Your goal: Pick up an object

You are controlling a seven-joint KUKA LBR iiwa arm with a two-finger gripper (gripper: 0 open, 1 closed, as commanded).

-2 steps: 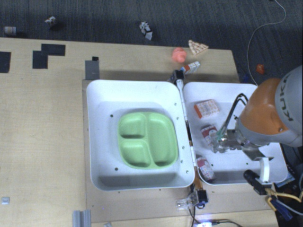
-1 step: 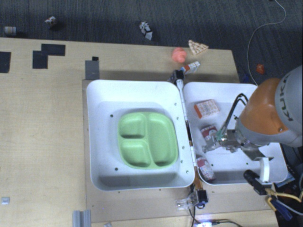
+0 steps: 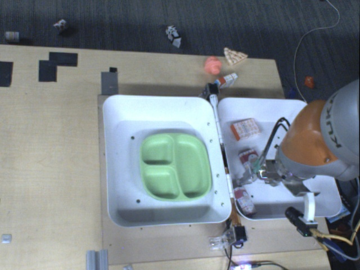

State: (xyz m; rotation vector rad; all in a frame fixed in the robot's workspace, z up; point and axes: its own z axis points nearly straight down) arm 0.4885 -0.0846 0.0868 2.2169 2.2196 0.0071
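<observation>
Gripper (image 3: 250, 176) sits low in your right bin (image 3: 292, 107) beside a small red-and-white packet (image 3: 246, 155) (finger opening and any hold cannot be told).

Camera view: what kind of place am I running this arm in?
Probably a robotics lab's picking bench: two white bins on a plywood bench, dark carpet strewn with stray objects, and cables beside the arm.
</observation>
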